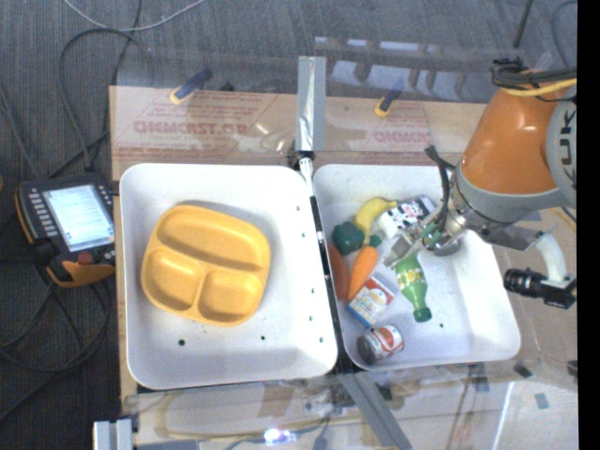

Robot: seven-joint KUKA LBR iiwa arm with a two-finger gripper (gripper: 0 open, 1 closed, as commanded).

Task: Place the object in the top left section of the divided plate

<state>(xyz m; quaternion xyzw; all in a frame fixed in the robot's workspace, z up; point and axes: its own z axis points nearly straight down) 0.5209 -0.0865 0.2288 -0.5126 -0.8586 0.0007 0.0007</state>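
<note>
1. Arm [511, 143] enters from the right of frame: grey w/ orange band, wrist over the right bin [487, 331].
2. Jaws [419, 242] sit low over the upper-middle part of the right bin, just above the green bottle [412, 289] and beside the carrot [361, 268]. Can't tell how wide they stand – metal parts blur together w/ the clutter. Nothing visibly held between them.
3. Right bin contents, all bunched toward its left side: yellow banana [375, 212] at the top, black-and-white carton [410, 216] just right of it, dark green veg [348, 237] below the banana, carrot running diagonally down-left, small red/white box [372, 303] under the carrot, can [380, 343] lying on its side at the bottom. Green bottle lies tilted, cap end toward lower right.
4. Left bin [159, 364] holds the yellow divided plate [205, 262], roughly centred, slightly rotated. One long section along its upper edge, two smaller ones below. No item on it.
5. Task objs are all in the right bin, well apart from the plate.
6. Far left of frame, off the tabletop: handheld pendant [70, 218] w/ lit screen, cables on the floor around it.
</note>
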